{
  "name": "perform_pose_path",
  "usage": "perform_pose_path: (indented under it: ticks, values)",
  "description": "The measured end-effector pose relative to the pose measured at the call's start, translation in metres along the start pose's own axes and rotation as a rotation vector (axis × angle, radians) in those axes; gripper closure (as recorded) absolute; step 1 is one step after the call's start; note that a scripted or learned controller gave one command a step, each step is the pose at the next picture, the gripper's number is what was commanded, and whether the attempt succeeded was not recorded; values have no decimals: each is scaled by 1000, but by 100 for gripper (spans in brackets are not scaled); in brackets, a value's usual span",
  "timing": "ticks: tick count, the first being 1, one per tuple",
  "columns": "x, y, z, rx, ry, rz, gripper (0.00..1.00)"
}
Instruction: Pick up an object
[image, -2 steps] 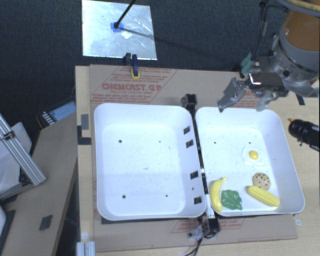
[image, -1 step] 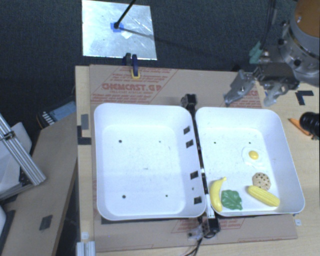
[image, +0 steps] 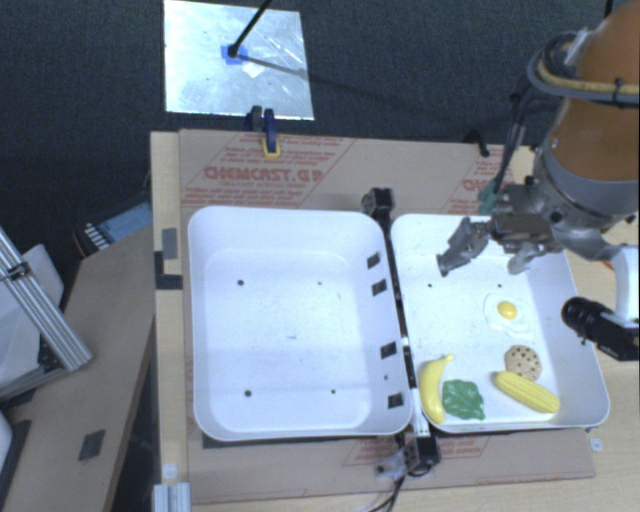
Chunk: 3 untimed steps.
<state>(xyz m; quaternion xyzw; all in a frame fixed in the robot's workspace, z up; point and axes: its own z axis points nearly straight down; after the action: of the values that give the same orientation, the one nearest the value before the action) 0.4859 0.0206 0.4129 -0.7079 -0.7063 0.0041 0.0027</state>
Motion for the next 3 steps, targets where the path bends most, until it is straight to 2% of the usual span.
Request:
perform_pose_path:
  ticks: [1,2,3]
  values:
    - [61,-1,237,7,1,-6,0]
    - [103,100,332,-13,3,-8,0]
    - [129,77,205,-22,7,-10,0]
